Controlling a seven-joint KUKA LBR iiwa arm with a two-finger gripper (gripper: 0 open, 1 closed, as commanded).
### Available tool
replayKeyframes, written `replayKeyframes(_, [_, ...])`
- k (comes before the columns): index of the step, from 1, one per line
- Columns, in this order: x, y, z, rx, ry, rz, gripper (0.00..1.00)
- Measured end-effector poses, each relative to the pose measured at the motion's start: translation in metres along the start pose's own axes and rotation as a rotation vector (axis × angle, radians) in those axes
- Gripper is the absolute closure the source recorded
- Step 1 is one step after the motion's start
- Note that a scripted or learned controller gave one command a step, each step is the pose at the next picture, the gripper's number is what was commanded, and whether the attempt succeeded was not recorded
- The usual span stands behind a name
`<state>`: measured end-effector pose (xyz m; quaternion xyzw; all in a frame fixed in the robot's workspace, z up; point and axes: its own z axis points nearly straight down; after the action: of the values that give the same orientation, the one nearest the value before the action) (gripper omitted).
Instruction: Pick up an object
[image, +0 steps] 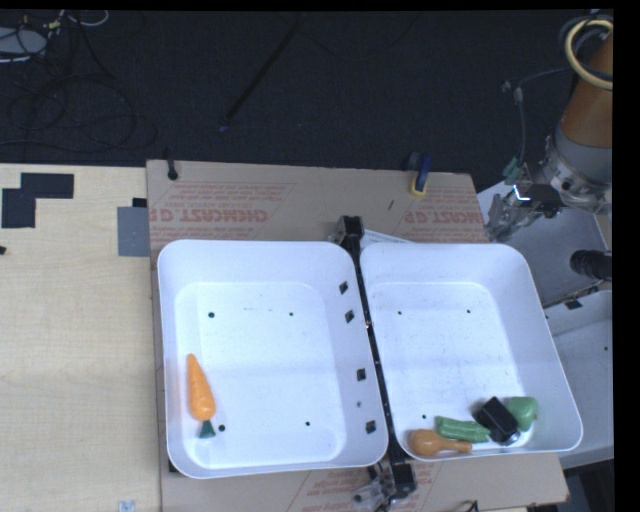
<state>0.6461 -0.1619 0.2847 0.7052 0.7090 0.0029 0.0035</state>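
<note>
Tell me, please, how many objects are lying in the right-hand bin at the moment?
3, clustered in the right bin's near corner: a tan pear-shaped piece leftmost, a green vegetable beside it, and a black block resting on the vegetable's far end. Something smaller could be hidden beneath them.

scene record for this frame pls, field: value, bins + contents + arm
left bin: shallow white bin, holds orange toy carrot with green tip near its left wall
right bin: shallow white bin, items in near right corner
right bin items: tan pear-shaped toy, green pod-shaped toy, black block, green rounded toy
arm: grey arm with orange band, outside the bins, top right
</note>
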Motion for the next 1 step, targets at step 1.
replayKeyframes(1, [-0.0522,-0.0101,0.0099,0.01,-0.001,0.008,1.0])
